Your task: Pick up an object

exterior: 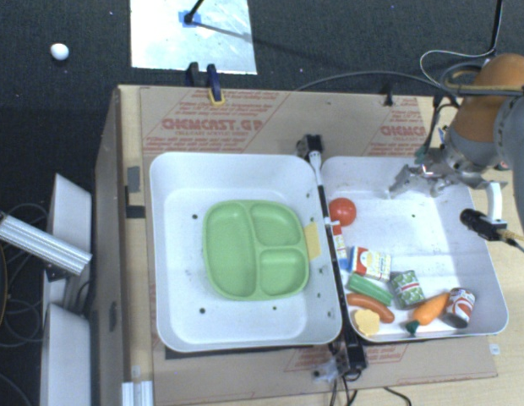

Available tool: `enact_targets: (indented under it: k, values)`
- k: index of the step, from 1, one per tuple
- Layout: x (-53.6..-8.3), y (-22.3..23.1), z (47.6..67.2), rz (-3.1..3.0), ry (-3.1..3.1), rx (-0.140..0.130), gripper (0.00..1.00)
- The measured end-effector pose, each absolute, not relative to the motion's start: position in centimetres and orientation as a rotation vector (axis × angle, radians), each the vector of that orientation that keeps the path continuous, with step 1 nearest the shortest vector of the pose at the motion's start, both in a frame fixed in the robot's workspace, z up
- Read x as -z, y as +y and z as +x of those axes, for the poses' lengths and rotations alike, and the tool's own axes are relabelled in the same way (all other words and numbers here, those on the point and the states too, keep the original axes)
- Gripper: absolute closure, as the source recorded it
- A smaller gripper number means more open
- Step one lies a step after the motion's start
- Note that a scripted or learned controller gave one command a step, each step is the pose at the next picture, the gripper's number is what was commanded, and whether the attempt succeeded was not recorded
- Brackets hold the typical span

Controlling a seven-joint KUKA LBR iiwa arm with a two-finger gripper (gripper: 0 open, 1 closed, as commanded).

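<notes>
Along the right bin's [465, 235] near edge you have toy food [389, 290]; the left bin [173, 227] holds a green tray [253, 250]. Your hand [423, 178] hovers at the right bin's far edge; whether it's clenched, you can't tell.

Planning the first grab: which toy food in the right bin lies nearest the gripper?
The red tomato, alone by the divider, higher up than the cluster at the bin's lower edge. The gripper hovers over the right bin's upper part.
</notes>
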State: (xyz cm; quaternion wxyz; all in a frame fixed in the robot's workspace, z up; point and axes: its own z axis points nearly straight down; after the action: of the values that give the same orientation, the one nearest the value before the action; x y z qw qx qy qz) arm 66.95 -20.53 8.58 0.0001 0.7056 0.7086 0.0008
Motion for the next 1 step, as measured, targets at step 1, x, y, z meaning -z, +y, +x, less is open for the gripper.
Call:
enact_targets:
  k: [1]
  values:
    - [-8.58,-20.53,66.95,2.217,2.226,-0.002,0.00]
